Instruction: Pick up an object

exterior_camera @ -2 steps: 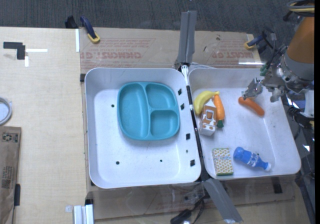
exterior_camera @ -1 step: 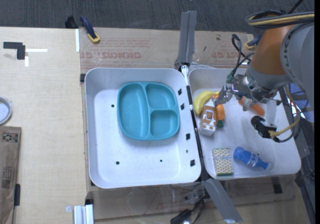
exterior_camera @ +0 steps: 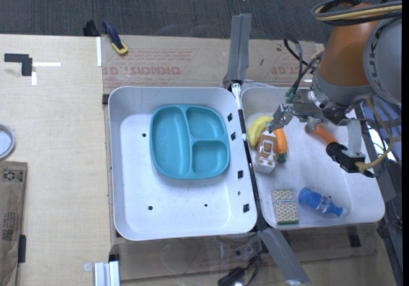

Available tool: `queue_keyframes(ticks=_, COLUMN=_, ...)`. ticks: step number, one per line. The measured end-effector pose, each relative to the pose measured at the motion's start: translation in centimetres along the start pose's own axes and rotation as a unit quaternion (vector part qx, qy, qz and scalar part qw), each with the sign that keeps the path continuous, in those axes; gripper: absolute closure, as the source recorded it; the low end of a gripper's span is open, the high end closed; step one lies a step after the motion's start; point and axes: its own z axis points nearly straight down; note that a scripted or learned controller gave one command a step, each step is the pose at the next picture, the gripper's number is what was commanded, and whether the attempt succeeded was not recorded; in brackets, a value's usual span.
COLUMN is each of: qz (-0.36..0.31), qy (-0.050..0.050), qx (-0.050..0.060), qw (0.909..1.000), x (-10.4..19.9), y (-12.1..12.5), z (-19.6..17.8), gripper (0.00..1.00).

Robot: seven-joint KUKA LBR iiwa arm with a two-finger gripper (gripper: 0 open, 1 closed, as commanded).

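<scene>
My gripper point(exterior_camera: 280, 119) hangs over the back left of the right bin point(exterior_camera: 370, 214), reaching in from the right. Just below it lie a yellow banana point(exterior_camera: 256, 129), an orange toy piece point(exterior_camera: 280, 142) and a small white-and-orange carton point(exterior_camera: 266, 157), all bunched by the bin's left wall. The view shows nothing held in the gripper. Toward the front lie a tan patterned box point(exterior_camera: 284, 206) and a blue bottle point(exterior_camera: 319, 202) on its side. Another orange piece point(exterior_camera: 321, 132) pokes out from under the wrist.
The left bin point(exterior_camera: 128, 208) holds a teal divided plate point(exterior_camera: 190, 141). A grey divider post point(exterior_camera: 239, 48) rises between the bins at the back. On the bench to the left sit a roll of tape point(exterior_camera: 4, 143) and a brown paper packet point(exterior_camera: 11, 211).
</scene>
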Motion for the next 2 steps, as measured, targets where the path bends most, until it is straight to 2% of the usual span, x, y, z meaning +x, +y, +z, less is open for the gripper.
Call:
queue_keyframes(ticks=1, qz=-0.028, qy=-0.001, qx=-0.011, qw=0.9995, x=-3.98, y=1.14, z=7.67, gripper=0.00)
queue_keyframes(ticks=2, qz=-0.027, qy=0.001, qx=-0.011, qw=0.9996, x=-3.93, y=1.20, z=6.76, gripper=1.00)
